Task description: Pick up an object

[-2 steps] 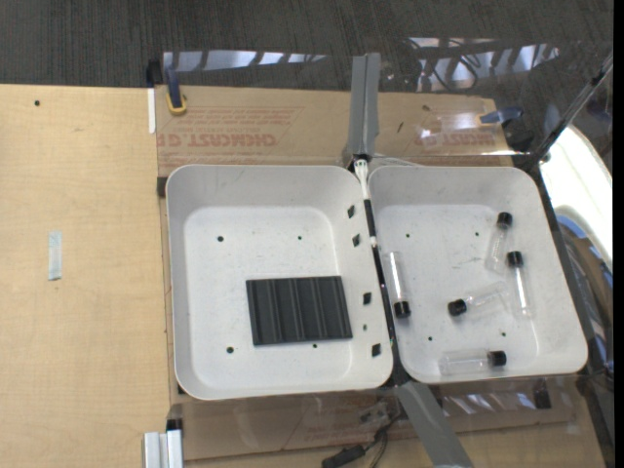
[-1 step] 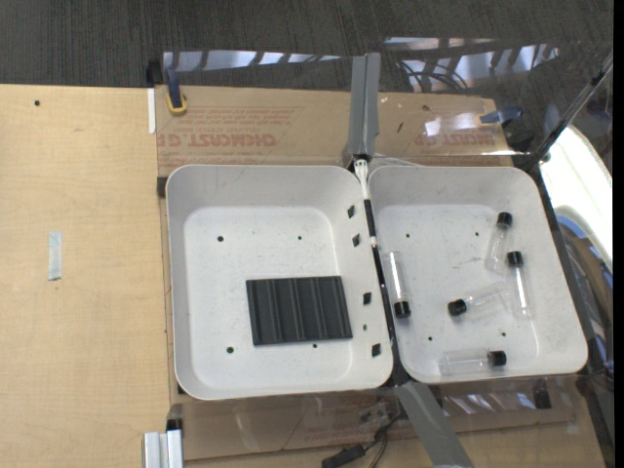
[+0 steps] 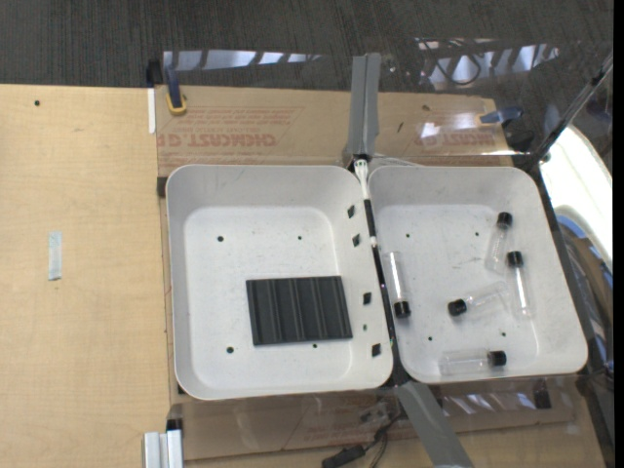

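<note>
Black ribbed tray (image 3: 298, 310) in left bin (image 3: 195, 203); vials (image 3: 398, 283) in right bin (image 3: 458, 188).

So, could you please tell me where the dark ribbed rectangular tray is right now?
The dark ribbed rectangular tray lies flat in the left white bin, toward its lower right, close to the divide from the right white bin.

Setting: robot lab | two white bins (image 3: 185, 261) on plywood counter (image 3: 78, 261) | clear vials (image 3: 398, 283) | dark carpet floor (image 3: 244, 8)
</note>
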`<act>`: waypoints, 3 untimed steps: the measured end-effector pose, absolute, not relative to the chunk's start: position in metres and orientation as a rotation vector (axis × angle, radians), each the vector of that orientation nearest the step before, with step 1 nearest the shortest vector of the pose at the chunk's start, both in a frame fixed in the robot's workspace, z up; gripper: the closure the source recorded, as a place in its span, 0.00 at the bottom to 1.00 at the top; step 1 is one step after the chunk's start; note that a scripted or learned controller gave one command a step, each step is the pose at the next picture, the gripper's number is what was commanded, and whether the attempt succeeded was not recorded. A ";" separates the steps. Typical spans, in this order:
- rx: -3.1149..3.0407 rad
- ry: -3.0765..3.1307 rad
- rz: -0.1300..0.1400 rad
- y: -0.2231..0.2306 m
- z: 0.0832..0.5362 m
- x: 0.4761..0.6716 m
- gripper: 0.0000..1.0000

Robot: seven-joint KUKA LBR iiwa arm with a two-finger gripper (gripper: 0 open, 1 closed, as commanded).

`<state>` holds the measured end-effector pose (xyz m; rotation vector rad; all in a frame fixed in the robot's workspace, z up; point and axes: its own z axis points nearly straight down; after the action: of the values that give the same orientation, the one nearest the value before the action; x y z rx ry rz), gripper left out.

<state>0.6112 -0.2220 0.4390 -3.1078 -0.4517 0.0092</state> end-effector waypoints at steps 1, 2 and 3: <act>-3.117 -0.377 0.010 -0.222 0.440 0.569 1.00; -3.125 -0.312 0.009 -0.222 0.440 0.511 1.00; -3.115 -0.407 0.008 -0.222 0.439 0.600 1.00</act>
<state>0.6000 -0.2219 0.4393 -3.1147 -0.4066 0.0080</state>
